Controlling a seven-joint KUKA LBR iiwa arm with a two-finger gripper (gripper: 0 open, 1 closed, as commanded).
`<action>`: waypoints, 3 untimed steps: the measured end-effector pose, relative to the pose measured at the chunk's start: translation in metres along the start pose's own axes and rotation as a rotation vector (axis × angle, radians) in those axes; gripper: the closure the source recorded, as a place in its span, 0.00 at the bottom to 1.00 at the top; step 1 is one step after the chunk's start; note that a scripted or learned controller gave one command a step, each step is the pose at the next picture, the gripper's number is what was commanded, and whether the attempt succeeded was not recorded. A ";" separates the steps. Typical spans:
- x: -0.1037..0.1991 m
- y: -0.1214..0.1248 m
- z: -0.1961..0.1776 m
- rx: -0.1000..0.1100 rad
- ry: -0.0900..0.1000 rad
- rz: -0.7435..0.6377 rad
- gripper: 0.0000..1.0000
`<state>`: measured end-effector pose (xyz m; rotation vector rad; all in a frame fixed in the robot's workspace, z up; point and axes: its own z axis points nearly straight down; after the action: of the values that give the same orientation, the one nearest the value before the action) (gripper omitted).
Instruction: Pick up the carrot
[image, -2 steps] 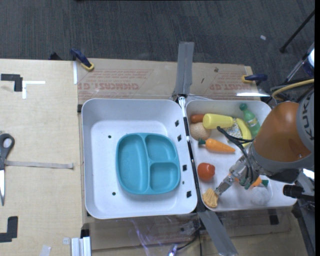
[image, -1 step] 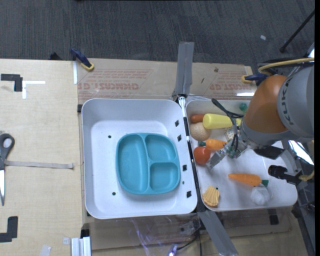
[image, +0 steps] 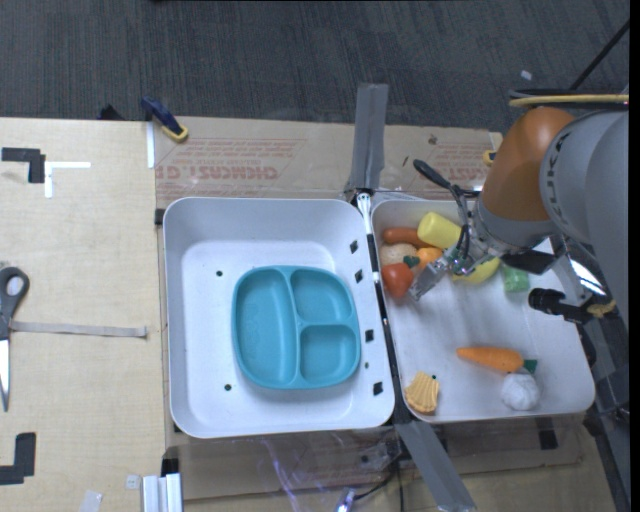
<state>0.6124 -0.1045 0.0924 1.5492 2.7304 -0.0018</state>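
Note:
The carrot (image: 489, 357), orange with a small green top, lies flat on the floor of the right bin (image: 450, 320), near its front right. My gripper (image: 434, 275) hangs over the back left of that bin, low among a cluster of toy foods. It is well apart from the carrot, up and to the left of it. Nothing can be seen held in the gripper.
Around the gripper sit a red tomato (image: 397, 279), an orange piece (image: 400, 237), a yellow block (image: 438, 229), a yellow banana (image: 482, 270) and a green piece (image: 515, 280). A white ball (image: 519, 392) and a yellow shell (image: 423, 393) lie near the front. The left bin (image: 190, 300) holds a teal divided plate (image: 297, 327).

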 end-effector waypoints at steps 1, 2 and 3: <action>-0.031 0.031 0.003 0.013 0.004 0.319 0.00; -0.031 0.032 -0.008 0.010 -0.001 0.313 1.00; 0.031 0.073 -0.100 0.000 0.000 0.539 1.00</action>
<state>0.6592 -0.0399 0.1922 2.2199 2.2193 -0.0016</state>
